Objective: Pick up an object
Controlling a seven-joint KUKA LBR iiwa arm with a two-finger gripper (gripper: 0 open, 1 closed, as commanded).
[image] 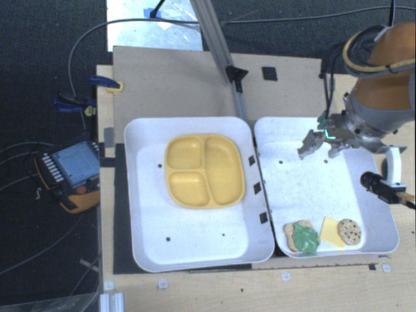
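Note:
My gripper (323, 147) hangs over the far part of the right bin (286, 194), fingers spread apart with nothing between them. Along the right bin's near edge lie three small items: a green leafy piece on a tan cookie (303, 236), a yellow cheese wedge (332, 232) and a chocolate-chip cookie (350, 231). They lie well below the gripper in the view, apart from it. A yellow divided plate (205, 170) rests in the left bin (146, 233).
A slanted metal pole (218, 41) runs down to the gap between the bins. A handheld device (71, 169) with cables lies left of the bench. Blue clamps (97, 83) grip the board's left edge.

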